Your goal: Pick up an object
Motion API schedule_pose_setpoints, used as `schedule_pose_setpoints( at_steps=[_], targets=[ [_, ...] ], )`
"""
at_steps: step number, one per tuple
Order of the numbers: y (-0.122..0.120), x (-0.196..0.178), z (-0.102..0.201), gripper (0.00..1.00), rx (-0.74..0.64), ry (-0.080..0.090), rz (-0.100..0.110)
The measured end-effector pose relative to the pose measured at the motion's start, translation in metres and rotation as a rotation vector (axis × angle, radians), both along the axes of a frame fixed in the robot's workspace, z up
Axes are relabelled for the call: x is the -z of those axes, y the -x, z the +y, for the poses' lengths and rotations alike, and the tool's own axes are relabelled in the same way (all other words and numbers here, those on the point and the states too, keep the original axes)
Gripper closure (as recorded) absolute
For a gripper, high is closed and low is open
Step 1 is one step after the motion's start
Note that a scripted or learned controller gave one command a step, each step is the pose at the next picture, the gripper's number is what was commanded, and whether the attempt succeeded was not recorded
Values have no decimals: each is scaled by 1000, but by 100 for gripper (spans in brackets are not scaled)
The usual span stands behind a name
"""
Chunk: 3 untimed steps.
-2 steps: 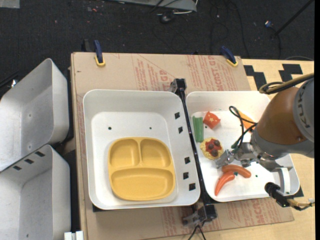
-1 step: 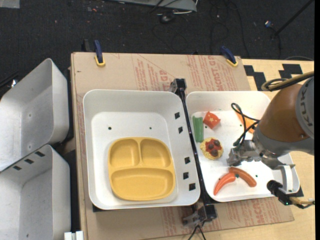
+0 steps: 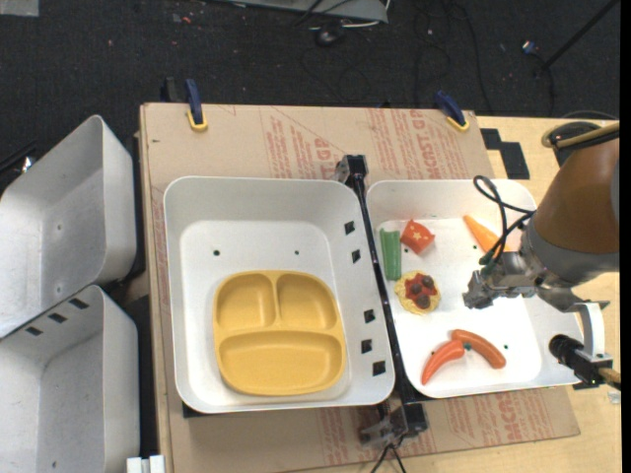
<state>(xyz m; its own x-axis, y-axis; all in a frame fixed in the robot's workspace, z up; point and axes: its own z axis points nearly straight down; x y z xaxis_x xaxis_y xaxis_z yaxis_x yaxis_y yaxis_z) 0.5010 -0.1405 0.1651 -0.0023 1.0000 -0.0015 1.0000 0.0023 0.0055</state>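
The bench was a brown board carrying two shallow white bins side by side; the left bin held a yellow divided tray with three compartments, lying flat on the bin floor toward its near side; the right bin held the small toy foods that the task concerned.

In the right bin, a green stick lay close along the left wall, pointing away from the camera; a red piece with a spot of green on top sat just beside it, toward the far side; a round yellow tart topped with dark and red berries lay nearer the middle of the bin floor; an orange wedge rested toward the far right, partly crossed by a black cable; a red sausage and an orange curved piece lay touching each other near the front wall.

The arm reached in from the right, its orange band above a grey wrist; the gripper hung low over the right bin, just to the right of the tart and apart from it, between the orange wedge and the sausage; the dark fingers were too blurred and crowded to tell whether they stood apart or together; nothing could be seen between them.
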Motion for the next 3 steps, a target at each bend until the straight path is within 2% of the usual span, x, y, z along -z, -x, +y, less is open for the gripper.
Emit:
schedule_pose_setpoints(
  at_steps=[2, 3],
  targets=[
    [2, -94, 8, 100, -2, 0, 0],
    [-19, -89, 64, 100, -7, -2, 4]
  ],
)
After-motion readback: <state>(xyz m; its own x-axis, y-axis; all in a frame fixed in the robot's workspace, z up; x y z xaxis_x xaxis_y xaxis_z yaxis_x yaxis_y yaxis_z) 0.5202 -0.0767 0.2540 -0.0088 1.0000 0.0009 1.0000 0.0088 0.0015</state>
